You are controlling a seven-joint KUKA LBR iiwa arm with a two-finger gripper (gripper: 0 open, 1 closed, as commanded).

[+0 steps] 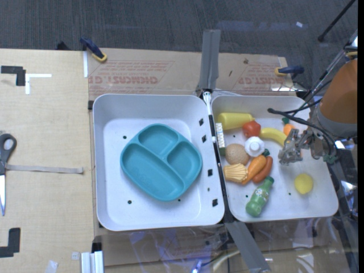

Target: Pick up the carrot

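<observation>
Clearly nothing is picked yet: from above, the carrot (256, 168) lies in the right bin (318, 206) among toy food, beside a bread roll (237, 153). The gripper (291, 152) hovers just right of it; its grip I cannot tell.

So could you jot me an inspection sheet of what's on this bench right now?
Surface: two white bins side by side, left bin and right bin, on a cardboard sheet.
Job's things: carrot lies in the right bin, against a red chili.
Clutter: teal divided plate in the left bin; corn cob, tomato, banana, green bottle, lemon.
Claw: claw hovers right of the carrot, apart from it.
Cables: dark cables above the claw.
Surroundings: scissors at left; blue clamps.
</observation>
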